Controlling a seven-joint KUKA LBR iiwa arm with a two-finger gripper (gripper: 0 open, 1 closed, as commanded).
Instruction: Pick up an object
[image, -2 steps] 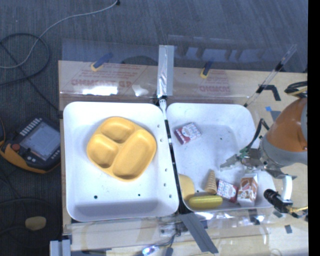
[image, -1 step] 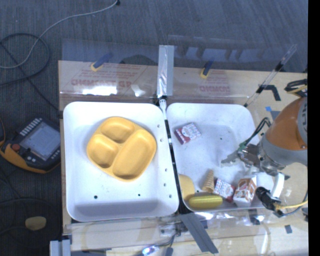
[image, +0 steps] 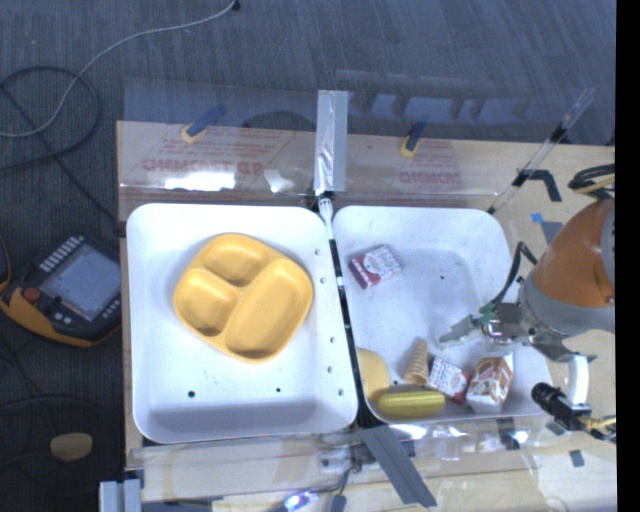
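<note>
Two white bins sit side by side on the bench. A yellow divided plate (image: 243, 296) lies in the left bin (image: 150, 400). In the right bin (image: 470, 235), a small red-and-white packet (image: 375, 266) rests alone near the upper left, well apart from a cluster along the lower edge: a yellow banana-like piece (image: 409, 403), a cone (image: 416, 362) and two small cartons (image: 470, 380) just beside each other. The gripper (image: 478, 328) hovers over the right bin's right side, just above that cluster, with the arm's orange band (image: 582, 262) behind it. Whether it is parted or closed cannot be told; nothing is visibly held.
</note>
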